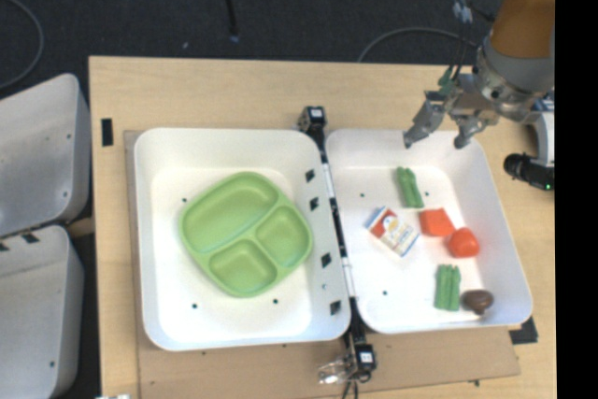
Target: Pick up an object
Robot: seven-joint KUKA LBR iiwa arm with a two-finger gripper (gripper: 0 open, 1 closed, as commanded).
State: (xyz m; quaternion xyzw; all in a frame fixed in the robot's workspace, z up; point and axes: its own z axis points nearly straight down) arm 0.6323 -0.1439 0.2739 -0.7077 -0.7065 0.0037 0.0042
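Tool (pixel 437 135) spread wide and holding nothing, poised over far rim of right bin (pixel 495 201), green block (pixel 408 187) just below it, small carton (pixel 392 232), orange block (pixel 434 221), red ball (pixel 462 243) farther down, green divided plate (pixel 245 233) well off left in left bin (pixel 149 229).

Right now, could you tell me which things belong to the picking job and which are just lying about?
Job:
gripper, open
green piece
small carton
orange block
red ball
second green piece
brown lump

Lying about:
green divided plate
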